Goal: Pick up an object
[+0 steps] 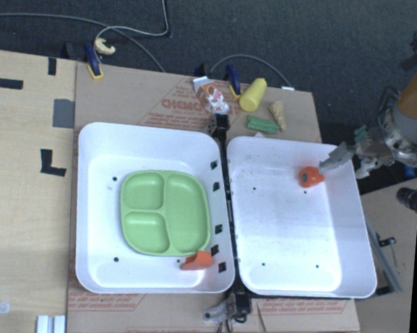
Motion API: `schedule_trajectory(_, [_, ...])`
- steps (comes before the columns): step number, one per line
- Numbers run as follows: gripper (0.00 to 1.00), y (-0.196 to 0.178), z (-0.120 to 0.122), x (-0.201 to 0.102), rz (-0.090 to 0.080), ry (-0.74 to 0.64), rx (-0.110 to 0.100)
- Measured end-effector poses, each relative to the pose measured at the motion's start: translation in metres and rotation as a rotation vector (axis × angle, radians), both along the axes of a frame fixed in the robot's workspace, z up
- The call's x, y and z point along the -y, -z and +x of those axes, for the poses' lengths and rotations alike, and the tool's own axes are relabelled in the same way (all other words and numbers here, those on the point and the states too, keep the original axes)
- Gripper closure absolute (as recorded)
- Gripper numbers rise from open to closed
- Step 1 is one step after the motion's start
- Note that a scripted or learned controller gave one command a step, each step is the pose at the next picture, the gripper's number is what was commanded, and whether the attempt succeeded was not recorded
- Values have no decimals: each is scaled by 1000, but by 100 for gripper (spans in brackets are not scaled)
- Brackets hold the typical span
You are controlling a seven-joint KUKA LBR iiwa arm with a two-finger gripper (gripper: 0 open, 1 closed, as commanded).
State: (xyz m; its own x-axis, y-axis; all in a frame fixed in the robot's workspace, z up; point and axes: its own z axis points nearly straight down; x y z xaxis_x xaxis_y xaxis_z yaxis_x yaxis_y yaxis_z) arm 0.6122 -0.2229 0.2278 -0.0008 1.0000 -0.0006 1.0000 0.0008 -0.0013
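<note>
The task's thing is most likely the small red-orange object (310, 177). It lies in the right bin (343, 283), in the far right part of it, near the bin's right wall. It looks small and rounded, a little like a toy tomato, with a darker spot on top. I judge it to be light and quite stiff, maybe plastic. Its smooth round shape could make it roll or slip away if it is pushed from one side only. So the best hold is across its middle, with one finger on each side, coming from above.

The hand (334, 160) is at the right wall of this bin, just beside the red-orange object. A grey part of it points down toward the object and seems to touch it or nearly touch it. I cannot tell how far the hand is open, and I do not see the object held in it.

The right bin has no other thing in it apart from some small dark marks on the floor. The left bin (94, 188) holds a green divided plate (165, 213) with three compartments, which lies flat in the middle. A small orange piece (199, 260) lies just beside the plate's near right corner. Behind the bins, on the desk (16, 203), lie a yellow object (252, 93) and a green object (261, 124).
</note>
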Motion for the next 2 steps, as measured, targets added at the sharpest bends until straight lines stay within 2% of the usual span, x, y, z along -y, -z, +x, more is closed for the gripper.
schedule_trajectory(1, [0,79,55,-1,0,-2,-3])
schedule_trajectory(2, [0,141,57,-9,-3,-2,4])
